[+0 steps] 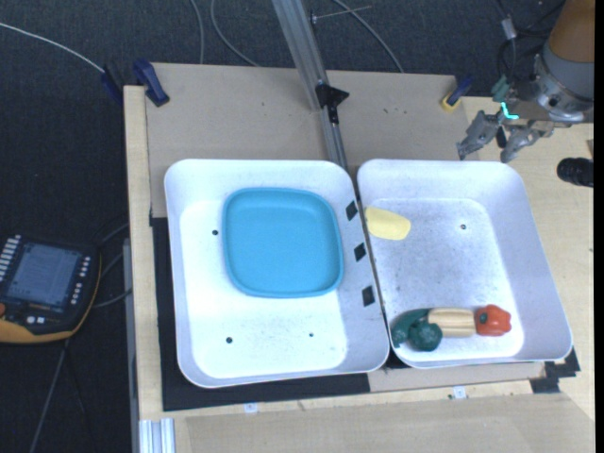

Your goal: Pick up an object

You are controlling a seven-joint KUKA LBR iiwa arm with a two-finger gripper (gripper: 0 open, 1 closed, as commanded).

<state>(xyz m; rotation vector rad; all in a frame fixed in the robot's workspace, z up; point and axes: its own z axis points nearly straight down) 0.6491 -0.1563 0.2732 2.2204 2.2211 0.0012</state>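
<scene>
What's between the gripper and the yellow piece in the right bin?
In the camera view, just the right bin's far rim and bare speckled floor between gripper and yellow piece.

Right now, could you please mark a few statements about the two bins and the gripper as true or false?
1. A blue plate lies in the left bin. True.
2. The yellow piece lies in the left bin. False: it lies in the right bin, near its upper left corner.
3. The gripper holds the red item. False: the gripper is above the right bin's far edge, apart from it.
4. The green item lies by the right bin's near edge. True.
</scene>
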